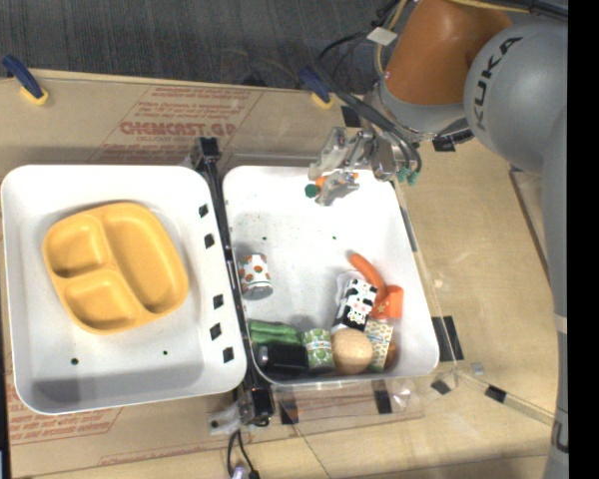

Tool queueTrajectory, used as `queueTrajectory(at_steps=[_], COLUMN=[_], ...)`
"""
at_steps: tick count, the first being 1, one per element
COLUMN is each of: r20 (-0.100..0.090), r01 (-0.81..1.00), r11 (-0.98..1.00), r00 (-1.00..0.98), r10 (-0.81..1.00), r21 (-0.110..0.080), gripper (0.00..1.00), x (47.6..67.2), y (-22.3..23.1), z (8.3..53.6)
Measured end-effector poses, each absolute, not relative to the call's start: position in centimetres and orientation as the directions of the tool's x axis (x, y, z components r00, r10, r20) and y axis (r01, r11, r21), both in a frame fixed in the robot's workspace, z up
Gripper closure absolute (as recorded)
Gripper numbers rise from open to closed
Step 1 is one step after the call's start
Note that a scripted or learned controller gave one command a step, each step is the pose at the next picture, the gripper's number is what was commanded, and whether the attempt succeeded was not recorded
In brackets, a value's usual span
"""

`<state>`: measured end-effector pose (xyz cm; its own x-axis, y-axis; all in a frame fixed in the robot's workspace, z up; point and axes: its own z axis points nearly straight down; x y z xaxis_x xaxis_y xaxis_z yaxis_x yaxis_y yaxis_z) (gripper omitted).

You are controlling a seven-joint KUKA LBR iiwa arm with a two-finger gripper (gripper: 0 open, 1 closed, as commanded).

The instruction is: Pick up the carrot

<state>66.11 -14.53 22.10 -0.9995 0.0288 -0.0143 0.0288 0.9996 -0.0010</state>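
Glossy white plastic bins (40,387); matt yellow plastic tray (115,264).

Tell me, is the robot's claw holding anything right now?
No, nothing sits between the fingers of the gripper, which hangs over the right white bin's far edge. The orange carrot lies in that bin, untouched.

The grey arm (509,78) reached in over the right bin's (280,183) far rim, its gripper (331,180) hanging just above that edge.

A single fixed camera looks down at a slant from above the bench, far enough off to take in both white bins: left bin (20,297) and right bin (309,238) (the arm (509,78) enters from the frame's right).
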Motion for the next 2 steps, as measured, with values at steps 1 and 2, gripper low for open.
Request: queueTrajectory(at_steps=[1, 2], r20=[0.001, -0.007], r01=[0.246, -0.044], r11=[0.969, 0.999], r00=[-0.969, -0.999], r10=[0.246, -0.044], r21=[0.0, -0.004], gripper=[1.0, 1.0], x=[64.4, 63.1], y=[-8.0, -14.4], z=[20.0, 24.9])
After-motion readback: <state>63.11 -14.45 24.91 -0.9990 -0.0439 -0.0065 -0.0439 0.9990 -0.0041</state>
